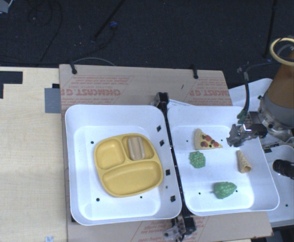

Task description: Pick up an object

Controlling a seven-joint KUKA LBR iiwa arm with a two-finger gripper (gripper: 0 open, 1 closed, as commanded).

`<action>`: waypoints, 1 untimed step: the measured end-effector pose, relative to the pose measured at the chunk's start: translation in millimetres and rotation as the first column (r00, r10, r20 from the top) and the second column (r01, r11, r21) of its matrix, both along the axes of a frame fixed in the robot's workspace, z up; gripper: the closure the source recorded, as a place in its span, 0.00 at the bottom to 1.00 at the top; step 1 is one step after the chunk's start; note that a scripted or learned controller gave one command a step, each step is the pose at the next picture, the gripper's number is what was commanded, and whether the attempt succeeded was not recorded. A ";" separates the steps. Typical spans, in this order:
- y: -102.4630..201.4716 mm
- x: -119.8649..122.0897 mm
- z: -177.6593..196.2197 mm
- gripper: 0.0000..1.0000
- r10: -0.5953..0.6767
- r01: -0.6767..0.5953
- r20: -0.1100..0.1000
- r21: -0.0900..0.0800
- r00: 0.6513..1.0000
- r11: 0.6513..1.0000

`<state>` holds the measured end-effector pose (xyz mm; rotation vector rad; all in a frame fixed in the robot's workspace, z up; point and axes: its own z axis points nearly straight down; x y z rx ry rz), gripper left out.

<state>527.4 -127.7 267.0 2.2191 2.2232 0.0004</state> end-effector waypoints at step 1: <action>61.5 -6.4 -11.8 1.00 0.003 -0.003 -0.005 0.003 1.000 1.000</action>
